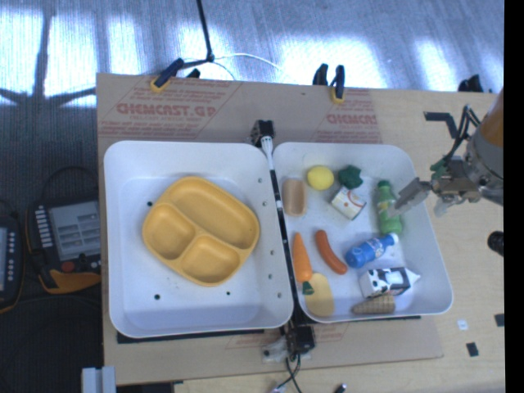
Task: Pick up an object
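We see the gripper (419, 193) at the right bin's (426, 289) right edge, fingers spread and grasping nothing, just beside the green bottle (386, 206) lying near that edge.

We see a grey floor (344, 23) streaked with bright sunlight, and a tan bench board (237, 109) clamped at its edge.

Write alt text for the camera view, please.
The gripper hovers at the right bin's right rim, near a green bottle, among toy foods. The left bin holds a yellow divided plate.
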Robot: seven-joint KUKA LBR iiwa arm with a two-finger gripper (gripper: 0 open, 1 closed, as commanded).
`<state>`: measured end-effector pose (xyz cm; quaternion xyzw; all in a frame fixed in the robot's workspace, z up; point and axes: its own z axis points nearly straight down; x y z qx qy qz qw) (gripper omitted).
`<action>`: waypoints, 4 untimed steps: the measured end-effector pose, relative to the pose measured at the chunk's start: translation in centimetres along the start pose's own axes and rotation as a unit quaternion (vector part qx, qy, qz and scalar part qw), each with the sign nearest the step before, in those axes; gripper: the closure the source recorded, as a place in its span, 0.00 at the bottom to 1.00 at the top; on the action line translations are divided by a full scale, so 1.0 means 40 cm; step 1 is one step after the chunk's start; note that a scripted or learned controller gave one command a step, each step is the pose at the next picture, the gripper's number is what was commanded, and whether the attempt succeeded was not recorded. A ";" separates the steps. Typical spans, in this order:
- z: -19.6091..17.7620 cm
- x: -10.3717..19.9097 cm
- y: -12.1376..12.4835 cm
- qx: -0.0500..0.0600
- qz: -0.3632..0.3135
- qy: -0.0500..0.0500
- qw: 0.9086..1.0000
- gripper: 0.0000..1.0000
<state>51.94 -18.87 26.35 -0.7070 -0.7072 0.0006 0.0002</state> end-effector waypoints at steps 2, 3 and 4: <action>0.411 0.136 0.011 0.000 0.000 0.000 1.000 0.00; 0.388 0.136 0.011 0.000 0.000 0.000 1.000 1.00; 0.115 0.290 -0.012 -0.001 -0.001 0.000 1.000 1.00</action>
